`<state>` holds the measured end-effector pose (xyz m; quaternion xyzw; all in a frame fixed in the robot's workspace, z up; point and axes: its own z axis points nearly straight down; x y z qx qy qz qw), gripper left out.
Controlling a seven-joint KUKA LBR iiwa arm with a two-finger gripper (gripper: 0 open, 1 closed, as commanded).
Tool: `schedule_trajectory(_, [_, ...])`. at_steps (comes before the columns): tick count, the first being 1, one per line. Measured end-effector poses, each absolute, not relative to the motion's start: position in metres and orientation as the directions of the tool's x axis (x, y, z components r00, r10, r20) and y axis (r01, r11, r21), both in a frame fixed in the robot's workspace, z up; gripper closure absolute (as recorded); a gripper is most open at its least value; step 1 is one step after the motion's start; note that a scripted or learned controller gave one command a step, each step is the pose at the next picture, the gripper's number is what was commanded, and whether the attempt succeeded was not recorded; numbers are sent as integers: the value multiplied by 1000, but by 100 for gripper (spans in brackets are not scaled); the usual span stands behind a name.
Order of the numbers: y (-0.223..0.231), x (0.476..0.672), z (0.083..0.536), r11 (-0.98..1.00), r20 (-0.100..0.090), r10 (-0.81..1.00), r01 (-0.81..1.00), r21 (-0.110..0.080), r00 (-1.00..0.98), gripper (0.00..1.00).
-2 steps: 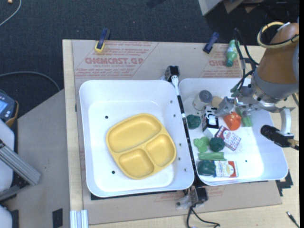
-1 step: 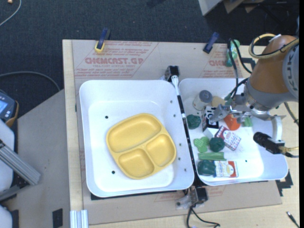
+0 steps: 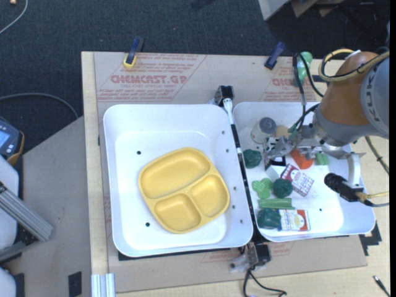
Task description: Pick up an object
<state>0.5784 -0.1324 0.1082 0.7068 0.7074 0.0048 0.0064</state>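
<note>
brown board (image 3: 185, 73) under two white bins (image 3: 117, 166), dark carpet (image 3: 93, 11) around; end effector (image 3: 278, 150) state unclear

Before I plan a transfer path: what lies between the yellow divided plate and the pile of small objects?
In the camera view, bare white floor of the left bin, then the two bins' adjoining rims, separate the yellow plate from the pile.

Grey arm with orange band (image 3: 349, 101) reaching from right, two-finger gripper (image 3: 276, 150) low over right white bin (image 3: 354, 221).
</note>
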Motion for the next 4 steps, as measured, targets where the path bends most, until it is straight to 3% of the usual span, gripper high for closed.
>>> schedule_trajectory(1, [-132, 580, 119, 0, -2, 1000, 1000, 21, 1, 100])
schedule_trajectory(2, [-124, 586, 178, 2, -2, 1000, 1000, 8, -2, 100])
schedule_trajectory(3, [-124, 588, 229, 1, -2, 1000, 1000, 8, -1, 100])
schedule_trajectory(4, [-80, 598, 221, 5, 0, 1000, 1000, 3, -5, 100])
